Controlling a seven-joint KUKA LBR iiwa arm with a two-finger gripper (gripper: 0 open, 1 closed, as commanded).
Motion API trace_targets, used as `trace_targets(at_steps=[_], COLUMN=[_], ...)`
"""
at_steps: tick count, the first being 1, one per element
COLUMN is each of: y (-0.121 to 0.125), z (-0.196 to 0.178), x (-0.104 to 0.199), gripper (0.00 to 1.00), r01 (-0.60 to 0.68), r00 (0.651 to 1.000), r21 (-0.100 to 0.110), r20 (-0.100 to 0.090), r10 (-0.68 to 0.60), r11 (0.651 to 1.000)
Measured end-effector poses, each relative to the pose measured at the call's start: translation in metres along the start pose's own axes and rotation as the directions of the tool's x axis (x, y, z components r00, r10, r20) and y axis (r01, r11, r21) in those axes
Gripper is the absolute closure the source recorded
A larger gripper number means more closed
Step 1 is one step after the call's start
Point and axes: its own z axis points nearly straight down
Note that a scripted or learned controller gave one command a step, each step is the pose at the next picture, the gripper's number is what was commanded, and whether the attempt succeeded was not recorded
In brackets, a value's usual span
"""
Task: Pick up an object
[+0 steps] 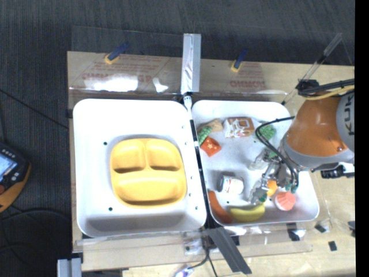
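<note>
My gripper (260, 188) hangs low in the right bin (300, 212), near its front right part. It is just above the yellow banana (248, 213) and a small orange and green item (268, 186), which touches or sits right beside the gripper tip. A white cup (231, 184) lies on its side to the gripper's left. A pink round object (285, 201) lies to its right. The arm's orange band (314, 134) covers the bin's right side.
Farther back in the right bin are a red packet (210, 147), a green leafy item (203, 134), a brown and white package (238, 126) and a dark green item (267, 133). The left bin (92, 154) holds a yellow divided tray (148, 169).
</note>
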Motion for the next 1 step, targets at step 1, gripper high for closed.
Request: trace_targets(at_steps=[1], y=[0.0330], z=[0.0022], x=[-0.0743], gripper=[0.00], r01=[0.009], r00=[1.000], r21=[-0.002], r20=[0.000], r10=[-0.009], r11=[1.000])
